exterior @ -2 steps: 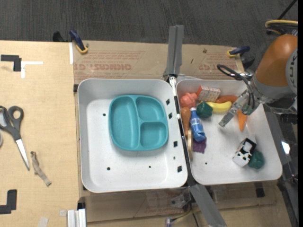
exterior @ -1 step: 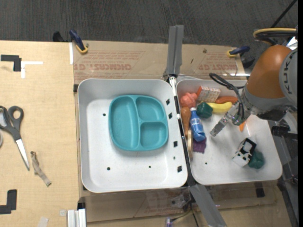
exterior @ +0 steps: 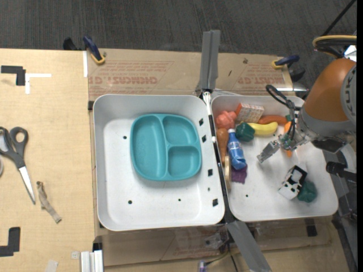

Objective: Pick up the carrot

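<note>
Your carrot (exterior: 273, 119) lies in the right bin (exterior: 266, 203), just behind the banana (exterior: 264, 128). The claw (exterior: 267, 152) hovers in front of the banana, fingers apart, gripping nothing.

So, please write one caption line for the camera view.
Gripper hovers in right bin near carrot; teal plate in left bin.
</note>
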Motion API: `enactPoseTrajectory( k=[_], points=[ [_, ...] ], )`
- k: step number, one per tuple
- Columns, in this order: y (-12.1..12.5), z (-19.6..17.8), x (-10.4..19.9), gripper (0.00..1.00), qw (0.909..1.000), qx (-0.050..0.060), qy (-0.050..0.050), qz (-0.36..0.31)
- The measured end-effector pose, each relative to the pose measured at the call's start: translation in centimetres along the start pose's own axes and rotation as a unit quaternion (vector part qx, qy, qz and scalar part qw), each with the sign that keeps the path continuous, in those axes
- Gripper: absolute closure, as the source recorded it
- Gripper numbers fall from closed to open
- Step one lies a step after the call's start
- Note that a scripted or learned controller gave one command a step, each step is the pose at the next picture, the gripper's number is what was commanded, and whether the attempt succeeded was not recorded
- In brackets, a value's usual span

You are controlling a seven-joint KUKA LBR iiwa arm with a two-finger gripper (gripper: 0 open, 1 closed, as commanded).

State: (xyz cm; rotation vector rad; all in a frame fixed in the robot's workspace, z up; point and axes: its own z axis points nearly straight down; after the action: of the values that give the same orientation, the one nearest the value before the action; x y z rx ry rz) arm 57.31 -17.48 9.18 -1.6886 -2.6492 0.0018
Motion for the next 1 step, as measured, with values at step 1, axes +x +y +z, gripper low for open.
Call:
enactPoseTrajectory(
  k=[1],
  points=[
    [-0.59, -0.08, -1.4, 0.0, 0.9844, -0.001, 0.001, 0.176]
  ],
)
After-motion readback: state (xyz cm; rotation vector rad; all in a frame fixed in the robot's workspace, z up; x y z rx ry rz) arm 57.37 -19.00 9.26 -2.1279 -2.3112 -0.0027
